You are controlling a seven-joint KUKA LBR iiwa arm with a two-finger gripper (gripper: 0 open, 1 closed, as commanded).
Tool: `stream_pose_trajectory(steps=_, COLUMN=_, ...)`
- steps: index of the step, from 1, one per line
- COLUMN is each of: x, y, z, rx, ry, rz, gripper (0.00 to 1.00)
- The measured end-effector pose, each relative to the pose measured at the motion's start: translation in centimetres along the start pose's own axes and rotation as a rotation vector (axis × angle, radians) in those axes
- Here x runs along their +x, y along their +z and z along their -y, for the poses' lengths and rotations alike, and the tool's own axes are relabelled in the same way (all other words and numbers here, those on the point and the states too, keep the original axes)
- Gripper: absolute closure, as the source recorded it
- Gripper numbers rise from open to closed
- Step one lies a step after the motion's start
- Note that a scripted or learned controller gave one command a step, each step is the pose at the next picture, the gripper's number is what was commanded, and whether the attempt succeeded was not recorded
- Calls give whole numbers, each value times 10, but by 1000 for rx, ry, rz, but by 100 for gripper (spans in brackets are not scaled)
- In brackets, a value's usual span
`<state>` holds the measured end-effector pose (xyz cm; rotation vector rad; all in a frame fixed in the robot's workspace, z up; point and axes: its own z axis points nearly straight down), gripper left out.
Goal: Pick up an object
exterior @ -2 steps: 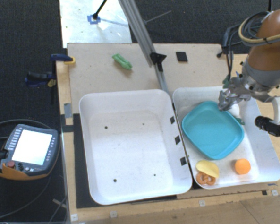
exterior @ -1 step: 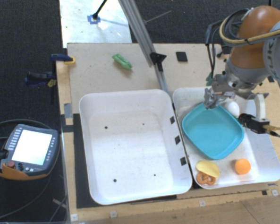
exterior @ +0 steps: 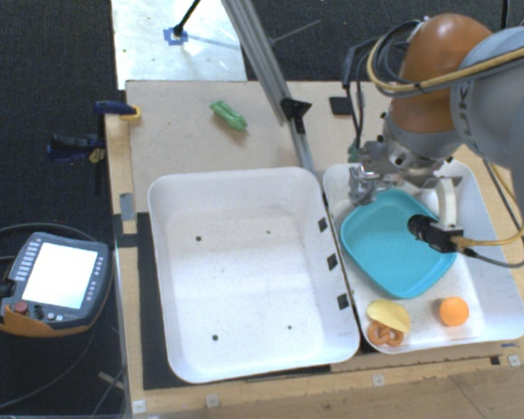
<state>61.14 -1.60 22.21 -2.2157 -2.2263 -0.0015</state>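
In the right bin a light blue square dish lies tilted across the middle. At the bin's front, an orange ball rests to the right of a yellow piece on an orange ring-shaped thing. My gripper hangs over the bin's back left corner, just at the dish's far edge. The grey arm with its orange band hides the back of the bin. I see nothing held.
The left white bin stands beside the right one. A green object lies on the bench behind it. A slanted metal pole reaches down to the gap between the bins. A teach pendant sits off the bench at the left.
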Motion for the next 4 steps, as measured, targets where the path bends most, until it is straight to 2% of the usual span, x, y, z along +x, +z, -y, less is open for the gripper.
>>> stream_pose_trajectory(steps=2, x=103, y=5, z=-12, rx=-1, ry=0, rz=0, gripper=100)
stream_pose_trajectory(steps=3, x=114, y=-2, z=-16, rx=-1, ry=3, rz=0, gripper=100)
stream_pose_trajectory(steps=4, x=113, y=-2, z=-16, rx=0, ry=4, rz=1, gripper=0)
